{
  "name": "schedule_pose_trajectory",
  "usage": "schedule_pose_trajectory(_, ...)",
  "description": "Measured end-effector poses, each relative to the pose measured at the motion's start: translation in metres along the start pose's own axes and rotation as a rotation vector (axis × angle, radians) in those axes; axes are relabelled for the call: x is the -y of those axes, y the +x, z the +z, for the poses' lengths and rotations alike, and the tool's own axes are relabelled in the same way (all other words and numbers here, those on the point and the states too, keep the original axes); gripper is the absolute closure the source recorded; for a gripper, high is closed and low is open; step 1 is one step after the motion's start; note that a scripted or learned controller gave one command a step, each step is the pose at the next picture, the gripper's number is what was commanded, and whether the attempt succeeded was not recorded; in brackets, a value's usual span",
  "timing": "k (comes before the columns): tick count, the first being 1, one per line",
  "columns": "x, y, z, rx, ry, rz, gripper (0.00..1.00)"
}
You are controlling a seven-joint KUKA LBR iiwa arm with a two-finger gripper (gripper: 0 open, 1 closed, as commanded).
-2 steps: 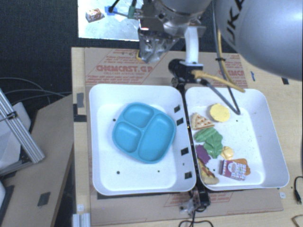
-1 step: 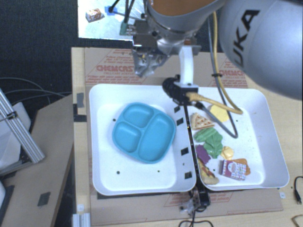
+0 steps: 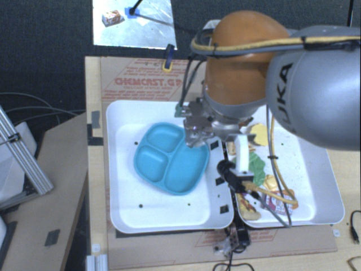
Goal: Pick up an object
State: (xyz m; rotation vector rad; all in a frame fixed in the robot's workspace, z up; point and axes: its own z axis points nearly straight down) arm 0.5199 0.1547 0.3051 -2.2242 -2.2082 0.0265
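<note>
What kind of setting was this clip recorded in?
Most likely a robotics lab bench for grasping trials: a grey and orange arm over two white bins, a blue divided plate in one, and loose cables.

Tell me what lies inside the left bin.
The left bin holds one blue divided plate. The gripper hangs over the plate's right edge, covering that part.

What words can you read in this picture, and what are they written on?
"CHEMCAST" in red, on the brown cardboard sheet behind the bins; the smaller red print around it is too blurred to read.
"UKA", the visible part of a dark brand name, on the grey robot arm.
Print on the wrappers in the right bin is too small to read.
</note>
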Motion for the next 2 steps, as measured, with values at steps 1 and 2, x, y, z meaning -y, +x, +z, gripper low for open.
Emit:
schedule_pose_trajectory(1, 0.035, 0.074, 0.086, -0.007, -0.010, -0.016, 1.00)
schedule_pose_trajectory(2, -0.001, 0.024, -0.162, -0.013, -0.035, -0.006, 1.00)
